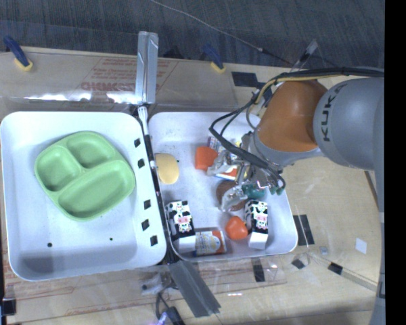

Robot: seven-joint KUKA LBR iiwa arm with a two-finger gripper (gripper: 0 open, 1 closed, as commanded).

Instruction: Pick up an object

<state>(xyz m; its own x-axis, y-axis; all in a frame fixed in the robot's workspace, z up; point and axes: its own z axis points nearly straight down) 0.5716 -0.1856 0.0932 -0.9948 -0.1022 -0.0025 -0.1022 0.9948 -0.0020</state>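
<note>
Currently the right bin is crowded along its near and right sides. Contents noted: a pale yellow rounded item by the divider; an orange block toward the middle; a cow-print carton near the front left corner, with a small bottle with an orange end lying just beside it against the front wall; an orange-red ball at the front; a second cow-print carton standing just right of that ball, close to the right wall; a dark brown item partly hidden beneath the tool.

Left bin carries a green divided plate, well apart from the arm.

Open floor in the right bin: the far left corner and a strip between the yellow item and the orange block. Front edge is tight, objects sit near or against the wall.

Gripper is low over the middle-right of the right bin, cables and the wrist covering it. Cannot tell from this view how it is set or whether anything is in it. Nearest candidates: the brown item directly under it, the orange block just to its left, the second carton and the ball just in front of it.
</note>
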